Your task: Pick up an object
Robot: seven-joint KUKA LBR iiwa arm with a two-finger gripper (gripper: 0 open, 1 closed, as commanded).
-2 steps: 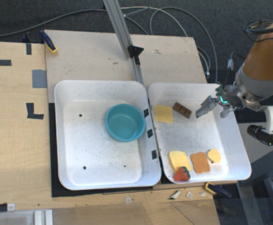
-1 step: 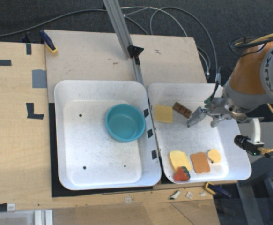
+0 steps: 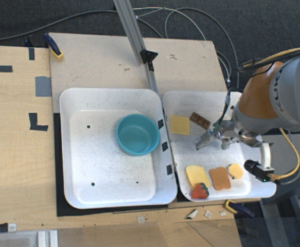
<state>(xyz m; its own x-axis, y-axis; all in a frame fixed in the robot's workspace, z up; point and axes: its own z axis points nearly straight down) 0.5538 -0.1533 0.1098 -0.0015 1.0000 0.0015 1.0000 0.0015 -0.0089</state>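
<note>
The gripper [image 3: 211,140] hangs over the middle of the right bin [image 3: 252,192], its two fingers [image 3: 203,142] spread apart with nothing between them. Just up and left of the fingertips lies one brown chocolate-coloured bar [image 3: 200,120], and beside that one pale yellow square slice [image 3: 179,124], close to the bin's left wall. Toward the near rim sit four more pieces: one yellow wedge [image 3: 195,174], one red strawberry [image 3: 200,191], one orange-brown toast slice [image 3: 219,178] and one small yellow round piece [image 3: 235,171]. Bare floor lies between the two groups. The left bin [image 3: 77,138] holds one teal bowl [image 3: 137,134], with wide open floor around it.
</note>
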